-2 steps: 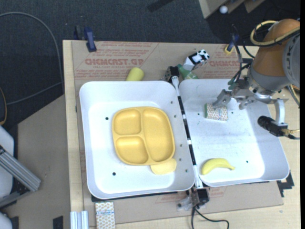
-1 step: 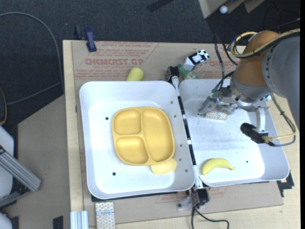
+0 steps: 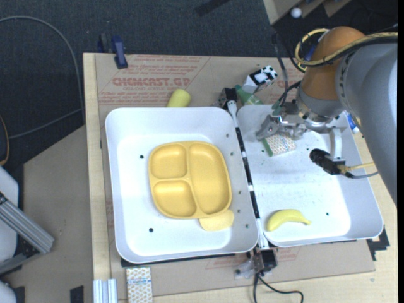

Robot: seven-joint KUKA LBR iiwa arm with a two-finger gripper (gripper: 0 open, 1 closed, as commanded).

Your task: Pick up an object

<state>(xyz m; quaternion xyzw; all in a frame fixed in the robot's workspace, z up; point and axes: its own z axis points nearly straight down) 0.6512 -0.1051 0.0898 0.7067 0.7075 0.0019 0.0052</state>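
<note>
My gripper (image 3: 278,129) hangs over the far left part of the right bin (image 3: 353,223). Directly under its tip lies a small green-and-white patterned packet (image 3: 279,146), on or just above the bin floor; whether it is gripped is unclear. A yellow banana (image 3: 286,219) lies near the right bin's front left corner. In the left bin (image 3: 126,169) a yellow divided plate (image 3: 189,178) lies flat, and a pale yellow flat piece (image 3: 216,221) pokes out from under its front edge.
A yellow cylinder (image 3: 179,98) lies on the cardboard behind the left bin. A blue clamp (image 3: 118,52) sits at the bench's far left corner. Small black and white parts (image 3: 261,77) cluster behind the divider between the bins. The grey arm (image 3: 372,100) covers the right bin's far right.
</note>
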